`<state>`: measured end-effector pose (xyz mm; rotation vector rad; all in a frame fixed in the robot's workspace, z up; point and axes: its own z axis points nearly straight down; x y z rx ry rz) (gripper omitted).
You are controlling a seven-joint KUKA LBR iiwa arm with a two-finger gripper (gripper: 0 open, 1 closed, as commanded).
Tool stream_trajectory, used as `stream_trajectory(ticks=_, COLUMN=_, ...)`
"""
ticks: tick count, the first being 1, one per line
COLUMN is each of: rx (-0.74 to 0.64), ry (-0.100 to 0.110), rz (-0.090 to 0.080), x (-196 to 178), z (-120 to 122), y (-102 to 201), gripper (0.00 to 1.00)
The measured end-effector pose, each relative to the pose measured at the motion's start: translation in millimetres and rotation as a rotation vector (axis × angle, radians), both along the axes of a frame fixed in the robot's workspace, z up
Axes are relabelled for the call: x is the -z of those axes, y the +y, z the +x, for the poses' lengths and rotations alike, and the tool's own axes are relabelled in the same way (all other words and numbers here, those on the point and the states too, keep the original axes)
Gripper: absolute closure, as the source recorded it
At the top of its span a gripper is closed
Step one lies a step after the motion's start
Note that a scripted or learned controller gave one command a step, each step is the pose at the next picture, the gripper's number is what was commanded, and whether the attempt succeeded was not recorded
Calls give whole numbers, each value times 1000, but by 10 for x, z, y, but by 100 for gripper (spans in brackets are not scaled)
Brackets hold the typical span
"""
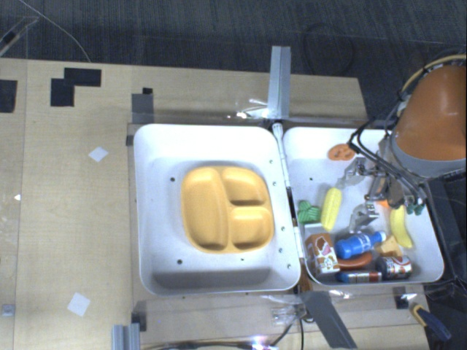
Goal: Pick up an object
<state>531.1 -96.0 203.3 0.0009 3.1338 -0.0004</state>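
Observation:
The right bin [314,146] holds several small objects: a yellow corn cob [332,206], a green piece [309,214], an orange round piece [339,152], a blue bottle [359,244], a banana [400,227], a brown can [321,250], a red marker [357,275] and a dark can [396,268]. My gripper [359,193] hangs low over the middle of this bin, right of the corn cob and just above the blue bottle. It is open, with bare bin floor between its silver fingers [355,170]. The arm hides part of the bin's right side.
The left bin [157,159] carries a yellow divided tray [225,208] in its middle. A metal post [279,79] stands behind the wall between the bins. The wooden bench [66,195] stretches to the left.

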Motion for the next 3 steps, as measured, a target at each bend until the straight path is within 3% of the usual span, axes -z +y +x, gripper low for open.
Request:
stream_trajectory(ticks=1, rx=104, ry=4, rz=1, x=939, z=-434, y=-146, gripper=0)
stream_trajectory(ticks=2, rx=395, ry=-8, rz=2, x=1137, z=223, y=-581, gripper=0)
stream_trajectory(ticks=3, rx=489, ry=-7, rz=6, x=1144, z=800, y=-129, gripper=0)
